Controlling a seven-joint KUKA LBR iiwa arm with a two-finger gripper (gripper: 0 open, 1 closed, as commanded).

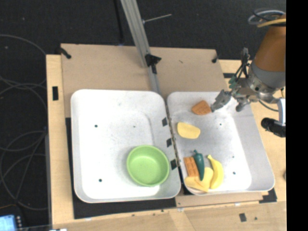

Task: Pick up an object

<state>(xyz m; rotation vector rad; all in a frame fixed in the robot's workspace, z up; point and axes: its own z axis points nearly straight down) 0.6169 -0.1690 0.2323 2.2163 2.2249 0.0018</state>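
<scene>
Both bins, the left one and the right one, look like smooth white plastic with a faint grey speckle and a soft sheen. The green bowl in the left bin reads as smooth, slightly glossy plastic. In the right bin, the yellow banana, the green pepper and the pale yellow piece look like smooth, matt moulded plastic. The bench top looks like matt, pale brown board. The slanted pole at the far side looks like brushed metal. The arm's orange band has a smooth, satin finish.
</scene>
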